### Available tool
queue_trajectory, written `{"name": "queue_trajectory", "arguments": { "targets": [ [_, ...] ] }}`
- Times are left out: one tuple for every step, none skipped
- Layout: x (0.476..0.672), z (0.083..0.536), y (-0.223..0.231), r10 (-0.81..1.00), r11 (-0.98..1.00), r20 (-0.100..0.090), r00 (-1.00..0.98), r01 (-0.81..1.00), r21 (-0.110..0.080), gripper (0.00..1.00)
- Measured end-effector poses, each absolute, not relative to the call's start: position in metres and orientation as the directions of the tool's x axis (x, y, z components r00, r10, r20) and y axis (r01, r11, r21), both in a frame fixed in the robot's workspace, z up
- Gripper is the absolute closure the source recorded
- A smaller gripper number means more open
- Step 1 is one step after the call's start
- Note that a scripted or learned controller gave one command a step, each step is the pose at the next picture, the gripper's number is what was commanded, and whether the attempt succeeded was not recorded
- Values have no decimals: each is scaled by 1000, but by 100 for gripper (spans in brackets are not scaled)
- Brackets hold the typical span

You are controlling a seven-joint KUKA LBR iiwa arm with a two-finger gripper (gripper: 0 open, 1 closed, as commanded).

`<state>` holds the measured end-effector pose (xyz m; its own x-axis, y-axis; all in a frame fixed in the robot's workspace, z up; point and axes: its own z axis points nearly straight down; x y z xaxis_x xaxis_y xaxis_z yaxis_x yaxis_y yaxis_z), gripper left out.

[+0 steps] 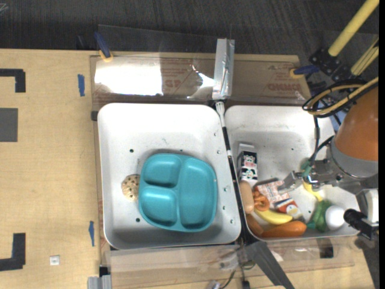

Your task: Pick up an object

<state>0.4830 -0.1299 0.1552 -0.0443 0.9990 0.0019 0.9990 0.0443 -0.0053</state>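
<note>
Status vs the right bin [264,116]: arm in from the right, orange band visible, end effector [299,179] low over the pile in the bin's near half. Can't tell how far open the end effector is, and nothing visibly sits in it, so I'd call the pick not done.

Candidates, all lying in the right bin:
- small black-and-white carton [248,165] against the bin's left wall, just behind the pile
- crumpled red-and-white packet [272,192] mid-pile, closest to the end effector, maybe touching it
- banana [272,216] just in front of the packet
- hot dog/sausage pieces [278,229] along the bin's front edge, one more [246,196] up the left wall
- green and white item [325,217] at the bin's front right, can't ID it

Left of the right bin, in the left bin [120,125]: teal divided plate [178,191], with a cookie [129,186] touching the plate's left edge. Both well apart from the arm, so not the target on this try, I'd guess.

Progress, as a judgement: approach looks finished, tool is down at the pile. Left to do: close on something (packet is the likely one), lift it clear of the bin, confirm it holds. Pile is packed tight, items touching, so a neighbour getting dragged or a slip off the packet is plausible
</note>
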Motion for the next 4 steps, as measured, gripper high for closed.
{"name": "queue_trajectory", "arguments": {
  "targets": [
    [539,88,-153,999,48,-2,-48,999,9,0],
    [486,109,-97,966,259,1,-259,966,1,0],
    [503,186,-80,969,247,-2,-247,969,6,0],
    [484,105,-121,912,409,-3,-409,912,3,0]
  ]
}}
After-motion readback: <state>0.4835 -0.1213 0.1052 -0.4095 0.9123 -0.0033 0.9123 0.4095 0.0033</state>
